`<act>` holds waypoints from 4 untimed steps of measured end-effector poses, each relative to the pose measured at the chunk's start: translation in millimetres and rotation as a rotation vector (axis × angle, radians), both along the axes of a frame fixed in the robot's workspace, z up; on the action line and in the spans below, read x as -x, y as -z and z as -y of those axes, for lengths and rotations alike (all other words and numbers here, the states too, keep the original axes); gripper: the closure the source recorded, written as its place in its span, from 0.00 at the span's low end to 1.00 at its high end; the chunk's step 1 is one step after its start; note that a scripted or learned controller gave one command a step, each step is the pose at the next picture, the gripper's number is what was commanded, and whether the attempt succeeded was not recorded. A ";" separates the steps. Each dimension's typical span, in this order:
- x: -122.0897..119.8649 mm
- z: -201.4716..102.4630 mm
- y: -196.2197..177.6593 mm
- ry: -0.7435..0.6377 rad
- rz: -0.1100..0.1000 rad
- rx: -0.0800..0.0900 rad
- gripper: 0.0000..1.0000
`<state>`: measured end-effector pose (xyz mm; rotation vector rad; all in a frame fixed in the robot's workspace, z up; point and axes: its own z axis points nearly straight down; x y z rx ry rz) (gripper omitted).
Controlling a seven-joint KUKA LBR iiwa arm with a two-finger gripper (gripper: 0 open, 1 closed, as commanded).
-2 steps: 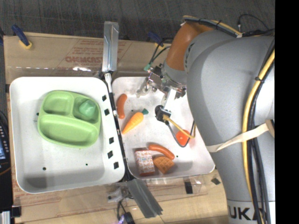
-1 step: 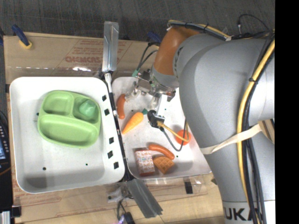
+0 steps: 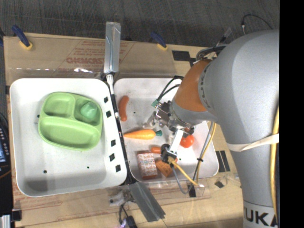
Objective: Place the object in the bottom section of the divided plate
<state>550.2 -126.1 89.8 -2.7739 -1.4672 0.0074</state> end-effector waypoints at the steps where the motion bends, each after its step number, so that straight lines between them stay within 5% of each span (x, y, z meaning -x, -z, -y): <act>1: 4.4 16.8 -0.3 0.297 0.004 0.003 0.00; 2: 36.2 76.8 -0.8 0.606 0.002 0.003 0.00; 3: 36.1 76.7 -0.8 0.605 0.002 0.002 0.00; 4: -5.7 77.4 -0.5 0.763 0.002 0.003 0.00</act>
